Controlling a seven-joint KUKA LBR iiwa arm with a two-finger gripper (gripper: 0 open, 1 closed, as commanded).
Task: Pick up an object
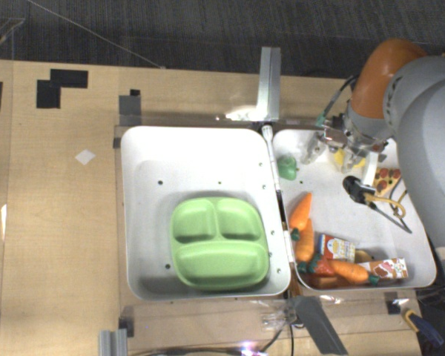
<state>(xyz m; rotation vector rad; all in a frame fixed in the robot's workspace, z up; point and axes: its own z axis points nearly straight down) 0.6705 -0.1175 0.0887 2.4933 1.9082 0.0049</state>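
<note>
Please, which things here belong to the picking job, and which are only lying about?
For the job, as far as I can judge:
pincer; right bin; in it, small green thing, carrots, small box.

Lying about:
left bin; green plate in it.

A pale wooden surface (52, 221) is carrying two shallow white bins side by side, their inner walls touching. A green divided plate (219, 242) is lying flat in the left bin (141, 162), toward its near right corner. The right bin (330, 202) is sitting just beside it. A grey metal post (270, 80) is standing behind the seam between them. Black stepped marks (59, 86) and a small pale tag (84, 156) are showing on the surface at left. Dark carpet (170, 13) is running beyond the far edge.
</note>
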